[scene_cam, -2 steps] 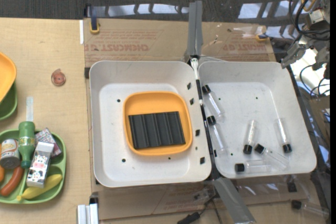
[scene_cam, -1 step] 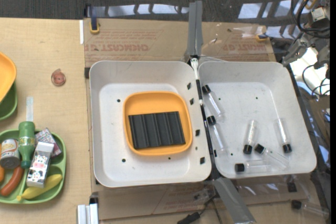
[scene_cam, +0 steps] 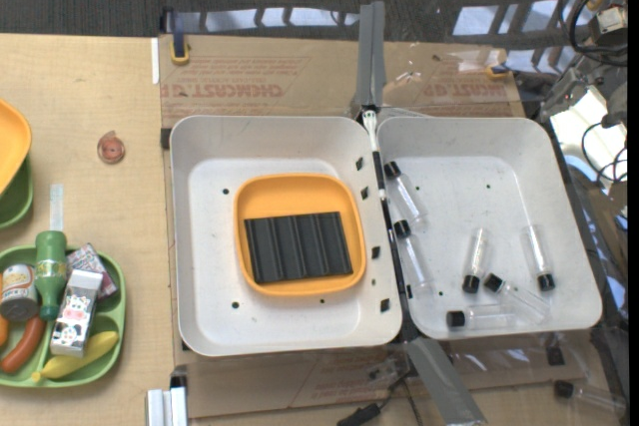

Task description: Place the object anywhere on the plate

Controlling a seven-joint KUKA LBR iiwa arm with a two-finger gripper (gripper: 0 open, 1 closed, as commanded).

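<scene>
slab [scene_cam: 300, 247]: black, ribbed, lying flat on the plate, centred
plate [scene_cam: 300, 187]: orange, in left bin [scene_cam: 200, 244]
tubes [scene_cam: 477, 259]: clear, black caps, scattered right of plate in right bin [scene_cam: 479, 140]
progress: likely done if slab is the object; if a tube, none placed
unclear: tubes see-through, count uncertain

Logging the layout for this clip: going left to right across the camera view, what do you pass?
Green tray of toy food → left white bin holding the orange plate with a dark ribbed block on it → right white bin with several clear black-capped tubes.
</scene>
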